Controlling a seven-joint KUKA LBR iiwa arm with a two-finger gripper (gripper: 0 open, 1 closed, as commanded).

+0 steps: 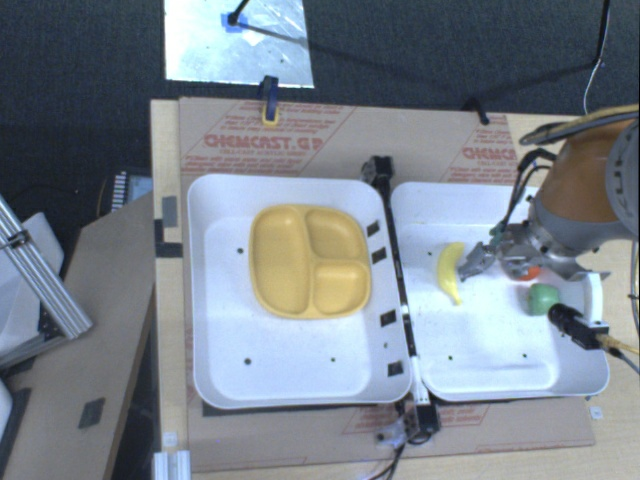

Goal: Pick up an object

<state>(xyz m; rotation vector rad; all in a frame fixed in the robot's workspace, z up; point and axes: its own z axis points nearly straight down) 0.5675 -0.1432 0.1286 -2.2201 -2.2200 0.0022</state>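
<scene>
While the arm reaches into the right bin (500,378), its gripper (478,261) hangs with fingers apart just beside the banana (450,271), clamping nothing; a clean pick likely means straddling the fruit's middle before closing, clear of the green ball (543,298).

Bright even light, soft shadows, slight blur

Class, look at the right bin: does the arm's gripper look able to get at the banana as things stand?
Probably yes. The gripper sits just right of the banana in the right bin, with bare floor between them. The green ball lies farther right, out of the way.
</scene>
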